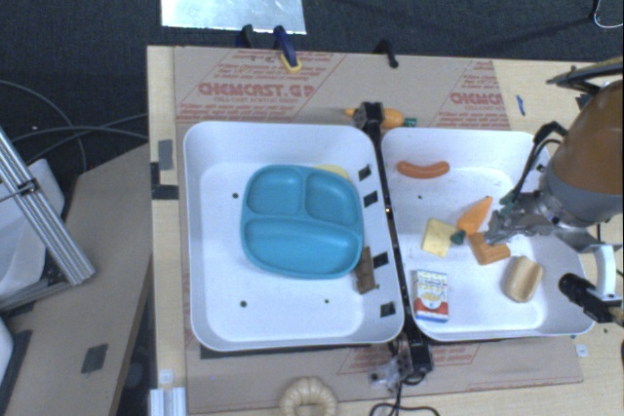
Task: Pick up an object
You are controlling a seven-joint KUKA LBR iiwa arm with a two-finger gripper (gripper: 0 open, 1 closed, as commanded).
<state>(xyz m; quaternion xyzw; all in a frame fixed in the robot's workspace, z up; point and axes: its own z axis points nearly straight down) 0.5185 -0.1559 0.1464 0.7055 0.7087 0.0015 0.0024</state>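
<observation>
Objects for picking lie scattered in the right-hand bin (458, 331). Nearest the lower edge of the view, a small carton (431, 295) with a red and white label rests flat by the bin's front left corner. Just right of it and a little further back, a tan bread-like piece (522, 279) lies tilted near the front right of the bin. Behind these, a yellow cheese wedge (439, 237) sits near the bin's middle, with an orange block (489, 252) to its right and an orange carrot-like piece (475, 213) slanted just above it. The claw (505, 225) is low over the bin, right beside these two orange pieces; whether it is released or clenched I cannot tell, and nothing can be made out between its tips. The grey arm (585, 172) comes in from the right edge. Further back, a sausage (423, 169) lies alone near the bin's rear wall.

The left-hand bin (214, 307) carries a blue divided plate (300, 219) in its centre, with a small brown piece (366, 272) at the plate's lower right, by the wall between the bins. Both bins stand on a cardboard-covered surface (253, 88).
</observation>
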